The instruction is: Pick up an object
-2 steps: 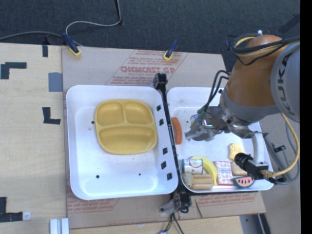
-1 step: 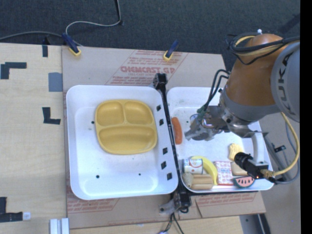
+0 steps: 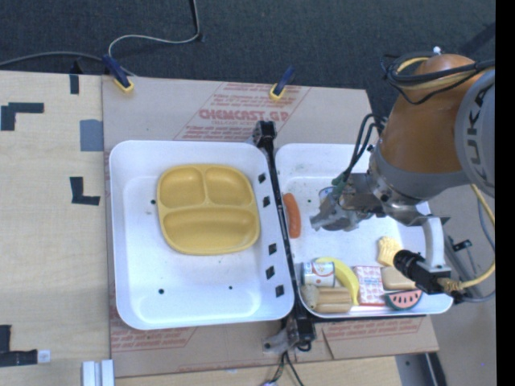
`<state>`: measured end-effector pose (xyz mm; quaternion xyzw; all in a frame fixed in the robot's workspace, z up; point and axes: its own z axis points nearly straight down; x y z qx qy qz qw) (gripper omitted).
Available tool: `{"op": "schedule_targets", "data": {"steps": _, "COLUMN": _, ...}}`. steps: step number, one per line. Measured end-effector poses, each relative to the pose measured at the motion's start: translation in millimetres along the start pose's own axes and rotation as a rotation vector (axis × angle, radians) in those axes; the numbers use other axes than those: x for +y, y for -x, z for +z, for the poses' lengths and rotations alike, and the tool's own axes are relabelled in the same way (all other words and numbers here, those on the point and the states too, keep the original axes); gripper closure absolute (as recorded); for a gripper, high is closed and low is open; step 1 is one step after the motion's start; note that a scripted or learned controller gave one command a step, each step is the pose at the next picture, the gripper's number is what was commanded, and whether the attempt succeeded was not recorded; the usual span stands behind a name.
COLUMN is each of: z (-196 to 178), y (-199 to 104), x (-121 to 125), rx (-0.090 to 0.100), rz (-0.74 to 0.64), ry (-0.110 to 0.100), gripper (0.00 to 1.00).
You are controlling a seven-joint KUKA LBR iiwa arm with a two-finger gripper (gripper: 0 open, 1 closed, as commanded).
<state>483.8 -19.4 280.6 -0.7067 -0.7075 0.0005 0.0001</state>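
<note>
My gripper (image 3: 331, 215) hangs over the middle of the right bin (image 3: 306, 161), its fingers pointing left, and nothing shows between them. An orange hot dog (image 3: 292, 215) lies just left of the gripper, by the bin's left wall. Along the bin's front edge sit a small white can (image 3: 319, 273), a banana (image 3: 348, 278), a bread roll (image 3: 331, 299), a flat pink card (image 3: 370, 284), a watermelon slice (image 3: 400, 300) and a tan block (image 3: 394, 278). A yellow corn piece (image 3: 388, 251) lies below my wrist.
The left bin (image 3: 137, 296) bears a yellow divided plate (image 3: 208, 208). A black divider clamp (image 3: 269, 183) runs between the bins. Yellow clips (image 3: 121, 77) and a black cable (image 3: 153, 39) lie at the back of the cardboard.
</note>
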Motion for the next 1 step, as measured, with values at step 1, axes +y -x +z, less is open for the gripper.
{"op": "schedule_targets", "data": {"steps": 1, "z": -0.1, "y": -14.6, "x": 0.1, "rx": 0.000, "rz": 0.000, "ry": 0.000, "gripper": 1.00}}
